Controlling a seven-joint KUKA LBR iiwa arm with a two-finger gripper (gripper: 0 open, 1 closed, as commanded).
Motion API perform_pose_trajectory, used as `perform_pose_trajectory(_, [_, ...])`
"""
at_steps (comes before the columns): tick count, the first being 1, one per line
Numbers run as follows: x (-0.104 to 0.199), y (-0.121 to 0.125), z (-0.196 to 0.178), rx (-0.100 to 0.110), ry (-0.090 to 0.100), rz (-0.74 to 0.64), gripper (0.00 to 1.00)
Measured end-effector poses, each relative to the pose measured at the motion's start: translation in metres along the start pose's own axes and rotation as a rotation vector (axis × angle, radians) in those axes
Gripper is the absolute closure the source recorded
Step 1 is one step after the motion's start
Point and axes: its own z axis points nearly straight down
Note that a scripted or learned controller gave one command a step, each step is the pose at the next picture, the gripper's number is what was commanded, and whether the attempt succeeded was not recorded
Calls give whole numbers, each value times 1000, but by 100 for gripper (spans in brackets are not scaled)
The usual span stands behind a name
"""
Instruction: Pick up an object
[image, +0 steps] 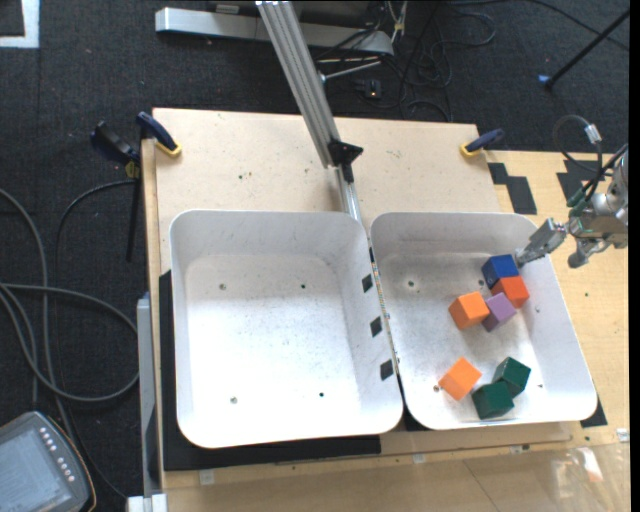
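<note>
Finds the gripper just to the right of the blue cube, above the rim of the right bin, fingers spread apart with nothing between them, one tip reaching almost to that cube's upper corner. Looks like an approach, not a hold: nothing lifted yet. Shows a tight cluster pressed against the blue cube: a red-orange cube touching it on the near side, a purple cube just past that, an orange cube near and to the left. Leaves little room for a finger on the crowded near faces, hence probably the entry from the open far right. Places a second orange cube and two green cubes well nearer the camera than the blue cube, and the left bin far to its left.
</note>
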Motion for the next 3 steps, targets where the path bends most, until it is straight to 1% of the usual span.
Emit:
perform_pose_trajectory(1, [0,0,0,0,0,0,0])
perform_pose_trajectory(2, [1,-2,43,5,0,2,0])
perform_pose_trajectory(3, [7,3,90,5,1,1,0])
